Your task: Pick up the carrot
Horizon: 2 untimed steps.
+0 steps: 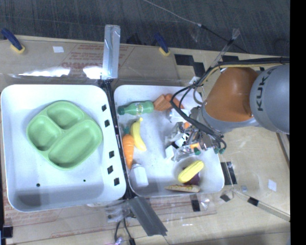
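Note:
The carrot (128,149) is orange and lies lengthwise against the left wall of the right bin (158,180), just below and left of a yellow banana (138,134). My gripper (180,140) hangs over the middle-right of that bin, under the arm's orange band. It sits roughly a hand's width to the right of the carrot and does not touch it. The wrist and its cables hide the gripper's tips.
In the right bin are a green bottle (136,107), an orange toy (164,102) at the back, a white cylinder (139,174), a yellow piece (190,170) and a flat brown piece (182,188) at the front. The left bin (20,188) holds a green divided plate (65,133).

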Each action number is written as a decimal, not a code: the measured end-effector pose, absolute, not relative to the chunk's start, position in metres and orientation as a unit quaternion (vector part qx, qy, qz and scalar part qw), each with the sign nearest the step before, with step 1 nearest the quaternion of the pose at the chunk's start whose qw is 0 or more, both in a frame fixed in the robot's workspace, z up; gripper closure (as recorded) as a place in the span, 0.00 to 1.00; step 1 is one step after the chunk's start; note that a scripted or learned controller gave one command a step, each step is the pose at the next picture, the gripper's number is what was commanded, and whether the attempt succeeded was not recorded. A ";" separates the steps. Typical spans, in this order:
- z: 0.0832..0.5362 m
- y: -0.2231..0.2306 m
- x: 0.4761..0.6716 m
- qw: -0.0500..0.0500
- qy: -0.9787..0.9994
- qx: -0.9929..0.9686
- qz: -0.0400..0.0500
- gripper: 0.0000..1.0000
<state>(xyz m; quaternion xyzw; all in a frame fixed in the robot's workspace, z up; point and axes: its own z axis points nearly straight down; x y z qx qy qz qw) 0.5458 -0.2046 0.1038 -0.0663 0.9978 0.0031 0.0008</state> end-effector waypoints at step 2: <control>0.136 -0.210 0.517 0.001 0.998 -0.068 0.000 0.00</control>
